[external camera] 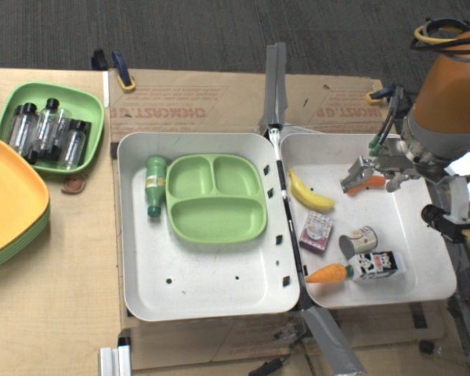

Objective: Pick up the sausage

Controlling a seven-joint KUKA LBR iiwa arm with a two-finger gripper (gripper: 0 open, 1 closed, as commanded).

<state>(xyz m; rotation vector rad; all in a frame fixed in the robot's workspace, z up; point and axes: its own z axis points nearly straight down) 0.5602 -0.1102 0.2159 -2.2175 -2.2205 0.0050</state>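
The sausage (pixel 374 183) is a short orange-red piece in the upper part of the right bin (pixel 423 288). My gripper (pixel 374 180) reaches in from the right and sits right over it. A grey finger (pixel 353 182) is at the sausage's left end and a dark finger (pixel 396 184) at its right end. The sausage shows between them and the gripper looks shut on it. I cannot tell whether the sausage is off the bin floor. The wrist hides part of it.
The right bin also holds a banana (pixel 310 193), a pink box (pixel 317 232), a small can (pixel 359 242), a milk carton (pixel 375 265) and a carrot (pixel 327 273). The left bin (pixel 211 288) holds a green divided plate (pixel 216 199) and a green bottle (pixel 154 185).
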